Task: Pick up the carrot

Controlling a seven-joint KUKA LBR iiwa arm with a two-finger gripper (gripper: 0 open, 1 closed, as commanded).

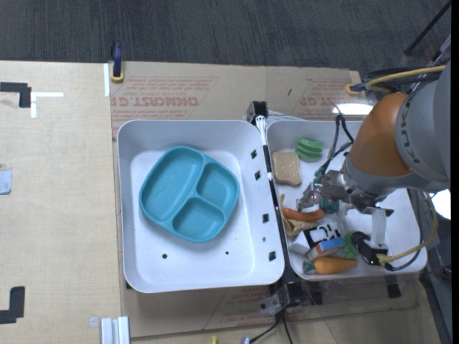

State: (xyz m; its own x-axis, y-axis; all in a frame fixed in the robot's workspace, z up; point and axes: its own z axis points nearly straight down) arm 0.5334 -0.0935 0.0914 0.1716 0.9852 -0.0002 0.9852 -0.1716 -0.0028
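While my gripper (318, 196) hung low over the middle of the right bin (412, 213), the step in hand looked to me like the approach: nothing was held, and the carrot (334, 265) lay untouched. I could not tell whether the gripper was open or closed, since my own wrist and its cabling hid the working end.

The carrot sat in the lower part of that bin, toward the lower right of the frame, close to the bin's near wall. It lay roughly along that wall, a stubby, rounded orange body with what seemed a bit of green at its left end. A small blue piece (331, 246) and a black-and-white packet (323, 233) crowded it from above.

Just beside my gripper, on its lower left, lay a slimmer orange-red piece (296, 213), which I judged to be a different item and an easy one to mistake for the target. A slice of bread (287, 168) and a green ridged toy (311, 147) lay further up the bin.

My next move, as I judged it, called for travelling down the frame to stand over the carrot, turning to close across its short width, and descending without catching the clutter around it. The teal divided plate (190, 192) in the left bin (143, 264) played no part.
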